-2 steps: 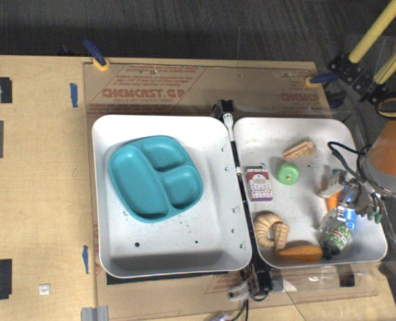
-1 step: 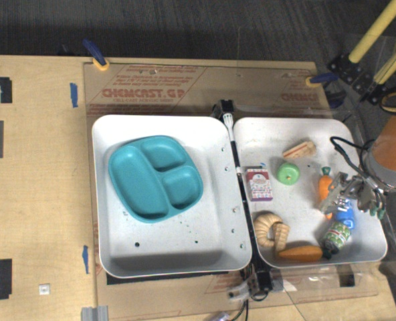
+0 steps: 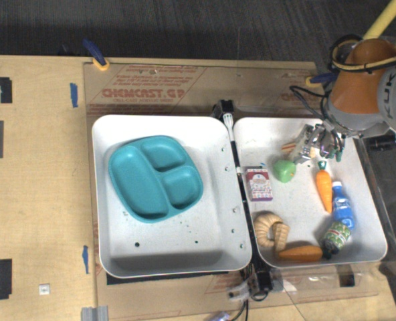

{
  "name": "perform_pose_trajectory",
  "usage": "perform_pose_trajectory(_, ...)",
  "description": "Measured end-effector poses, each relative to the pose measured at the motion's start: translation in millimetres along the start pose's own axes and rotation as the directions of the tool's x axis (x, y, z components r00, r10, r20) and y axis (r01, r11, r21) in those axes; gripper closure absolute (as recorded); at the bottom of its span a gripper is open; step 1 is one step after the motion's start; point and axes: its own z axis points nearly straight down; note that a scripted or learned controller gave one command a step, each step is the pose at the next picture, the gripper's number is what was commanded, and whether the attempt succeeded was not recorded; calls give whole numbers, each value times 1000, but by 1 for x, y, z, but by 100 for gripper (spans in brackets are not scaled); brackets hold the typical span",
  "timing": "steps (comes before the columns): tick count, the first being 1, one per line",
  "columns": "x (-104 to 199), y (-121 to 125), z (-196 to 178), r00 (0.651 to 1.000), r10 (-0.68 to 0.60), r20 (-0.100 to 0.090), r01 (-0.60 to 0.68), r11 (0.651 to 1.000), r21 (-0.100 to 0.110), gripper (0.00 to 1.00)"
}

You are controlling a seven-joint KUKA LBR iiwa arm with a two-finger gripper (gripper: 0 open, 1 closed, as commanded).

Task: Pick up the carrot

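Note:
The carrot, orange with a small green top, lies lengthwise in the right bin near its right wall. My gripper hangs just above and left of the carrot's green end, near the bin's back right corner. Its fingers stand spread, open, with nothing between them. The grey arm with its orange band reaches in from the upper right.
A blue bottle lies right beside the carrot. A green round toy, a small red-and-white box, a tan pastry and an orange sausage-like toy share that bin. The left bin holds a teal divided tray.

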Motion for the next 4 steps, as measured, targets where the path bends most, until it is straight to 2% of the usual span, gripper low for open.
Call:
perform_pose_trajectory(1, 5, -4, 1, 1000, 3, -24, -3, 1000, 5, 0)
perform_pose_trajectory(2, 27, -67, 0, 998, 68, -5, -68, 998, 6, 0)
perform_pose_trajectory(3, 108, -72, -2, 997, 77, -5, -77, 997, 3, 0)
perform_pose_trajectory(4, 103, -70, -15, 997, 75, 11, -75, 997, 1, 100)
